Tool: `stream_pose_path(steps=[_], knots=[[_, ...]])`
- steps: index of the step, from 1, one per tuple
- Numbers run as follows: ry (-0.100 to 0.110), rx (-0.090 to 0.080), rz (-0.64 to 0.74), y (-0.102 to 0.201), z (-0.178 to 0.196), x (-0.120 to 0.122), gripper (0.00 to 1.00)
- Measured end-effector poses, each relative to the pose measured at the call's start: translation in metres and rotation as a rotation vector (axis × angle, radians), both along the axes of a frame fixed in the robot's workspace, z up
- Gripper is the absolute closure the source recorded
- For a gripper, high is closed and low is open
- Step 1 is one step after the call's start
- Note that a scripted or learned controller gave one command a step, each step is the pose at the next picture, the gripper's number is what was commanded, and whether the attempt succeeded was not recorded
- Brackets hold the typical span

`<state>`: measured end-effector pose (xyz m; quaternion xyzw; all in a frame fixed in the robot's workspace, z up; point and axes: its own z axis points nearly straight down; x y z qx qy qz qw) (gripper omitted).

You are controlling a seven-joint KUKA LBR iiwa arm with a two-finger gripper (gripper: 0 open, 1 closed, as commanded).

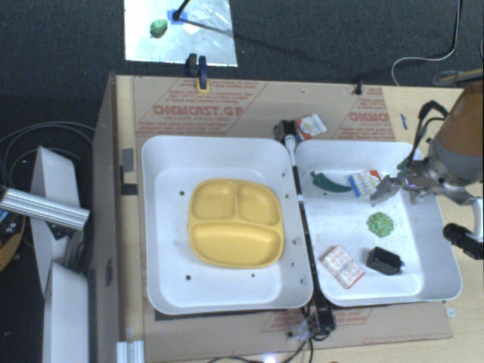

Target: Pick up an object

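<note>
The arm [461, 138] leans in from three o'clock, gripper [389, 186] low over the right bin [435, 278]; its grip I cannot tell.

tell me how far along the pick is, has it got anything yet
Nothing looks picked yet. The end effector is low over the right bin, beside the small blue and white packet. The green ball, black block, dark green piece and patterned packet all lie on the bin floor. Grasping and lifting remain.

Dark carpet floor [318, 13], cardboard-topped bench [227, 100], shiny sheet [181, 25]
</note>
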<state>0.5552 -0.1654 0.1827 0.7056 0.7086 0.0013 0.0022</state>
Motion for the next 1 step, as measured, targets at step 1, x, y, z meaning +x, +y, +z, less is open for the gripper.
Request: stream_pose_path(steps=[1], knots=[[0.003,0.001,-0.003,-0.0032,-0.0984,-0.0242,0.00]])
